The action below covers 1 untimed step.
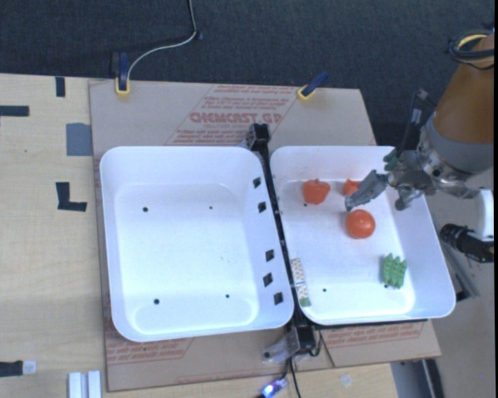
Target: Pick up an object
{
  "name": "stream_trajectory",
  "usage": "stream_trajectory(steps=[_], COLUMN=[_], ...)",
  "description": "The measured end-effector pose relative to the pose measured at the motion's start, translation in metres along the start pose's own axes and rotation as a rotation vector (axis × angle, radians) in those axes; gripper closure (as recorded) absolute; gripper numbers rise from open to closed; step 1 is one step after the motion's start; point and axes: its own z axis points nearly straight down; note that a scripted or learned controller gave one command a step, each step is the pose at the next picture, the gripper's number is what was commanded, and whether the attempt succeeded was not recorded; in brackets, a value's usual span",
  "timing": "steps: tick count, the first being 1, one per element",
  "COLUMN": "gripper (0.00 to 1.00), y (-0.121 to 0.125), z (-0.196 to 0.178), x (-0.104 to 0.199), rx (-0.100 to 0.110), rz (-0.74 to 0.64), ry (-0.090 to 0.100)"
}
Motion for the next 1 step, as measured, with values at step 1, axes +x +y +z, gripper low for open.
stream_trajectory(steps=[1], gripper=[0.0], y=[0.0613], z=[0.1323], x=[-0.0279], rx=[0.009], rz=[0.0], ry=[-0.001])
